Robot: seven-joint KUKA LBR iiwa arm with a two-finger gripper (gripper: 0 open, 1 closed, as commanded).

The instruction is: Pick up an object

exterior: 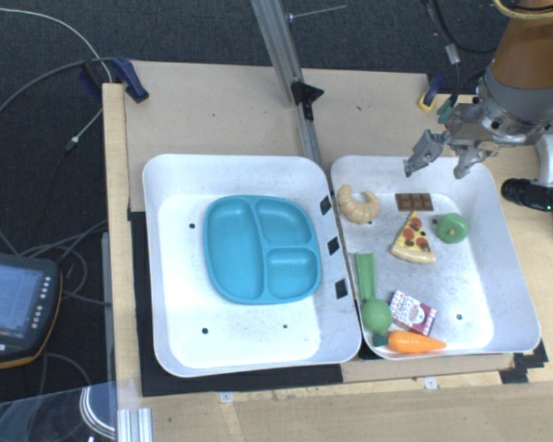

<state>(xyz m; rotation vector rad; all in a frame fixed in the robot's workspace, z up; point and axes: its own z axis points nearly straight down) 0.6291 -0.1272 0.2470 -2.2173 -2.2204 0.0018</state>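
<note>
— Where is the claw (445, 159)?

— Over the far rim of the right bin (511, 316), its two fingers spread apart with nothing between them. The grey arm (525, 53) with its orange band comes in from the upper right.

— What lies nearest it?

— A small brown chocolate bar (413, 201), just below the claw, and beside that a croissant (358, 204) near the bin's left wall. A pizza slice (414, 239) sits under the chocolate, with a green apple (451, 228) just to its right (the two are close, though I cannot tell whether they touch).

— And further down?

— A long green vegetable (367, 288) runs along the left wall, ending in a rounder green lump. A small pink-and-white packet (412, 312) lies beside it, and an orange carrot (416, 343) rests at the near edge.

— The other bin?

— The left bin (170, 247) holds a blue divided plate (261, 248), lying flat near the middle. Both bins sit on the wooden worktop (221, 109).
</note>
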